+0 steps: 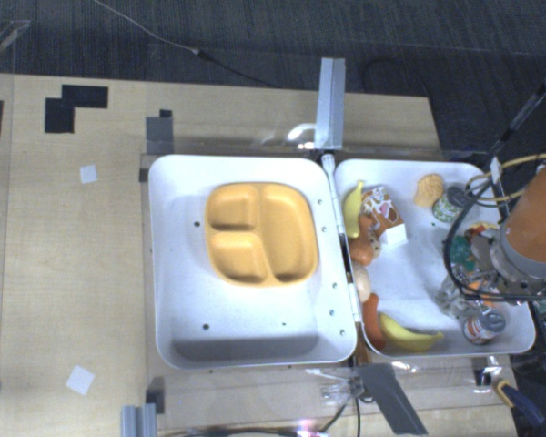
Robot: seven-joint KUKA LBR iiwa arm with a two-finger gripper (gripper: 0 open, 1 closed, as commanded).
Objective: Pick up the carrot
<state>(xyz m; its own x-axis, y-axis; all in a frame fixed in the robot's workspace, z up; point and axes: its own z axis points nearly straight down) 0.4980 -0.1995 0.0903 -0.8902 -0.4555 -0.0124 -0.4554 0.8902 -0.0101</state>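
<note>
Reaching for the carrot (370, 318) is the step in hand, judging by the layout. The carrot lies in the right bin (409, 271), at its near-left corner, hard against the wall between the 2 bins. A banana (409, 335) lies just right of it, touching or nearly so, and an onion (362, 285) sits just beyond its far end.

The gripper (473, 303) hangs over the bin's right side, near a can (480, 328), wrapped in cables; whether it is open or closed I cannot tell, and nothing can be seen in its hold.

To do this well, the arm should travel left across the bin, passing over the banana. Coming straight down seems best, with the closing line set across the carrot's short width. The wall leaves little room on the left, so 1 side of the gripper must slip between wall and carrot. A poor line would likely catch the banana instead. The left bin (177, 271) holds a yellow tray (259, 233) and plays no part.
</note>
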